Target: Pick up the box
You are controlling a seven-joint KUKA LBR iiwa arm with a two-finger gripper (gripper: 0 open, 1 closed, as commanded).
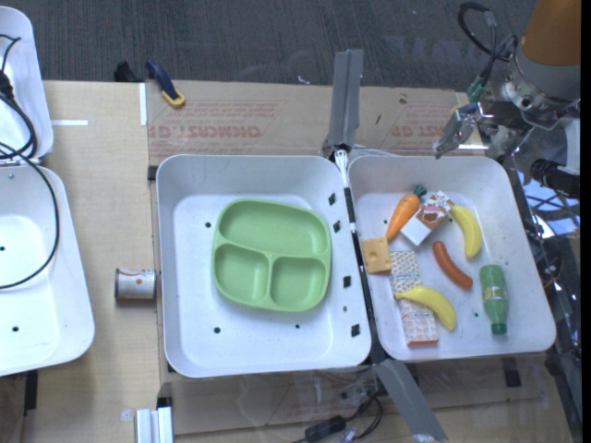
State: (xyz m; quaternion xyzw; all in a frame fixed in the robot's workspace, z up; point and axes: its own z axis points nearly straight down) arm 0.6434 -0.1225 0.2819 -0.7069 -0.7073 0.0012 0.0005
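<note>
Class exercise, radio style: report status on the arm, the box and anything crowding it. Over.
Tool above right bin's far rim, holding nothing. Small white-and-red carton box lies in the bin, untouched. Orange carrot and yellow banana crowd it either side.

Box [430,218] hemmed by carrot [401,216] & banana [468,230], prob touching; open above.

- Both bins [175,275]: white, smooth, faintly glossy plastic.
- Divided tray [272,255]: pale green, matt plastic.
- Bench top [240,118]: brown cardboard, matt, printed lettering.
- Bottle [494,298], lower right: green, shiny plastic.
- Box [418,322]: printed paperboard.
</note>
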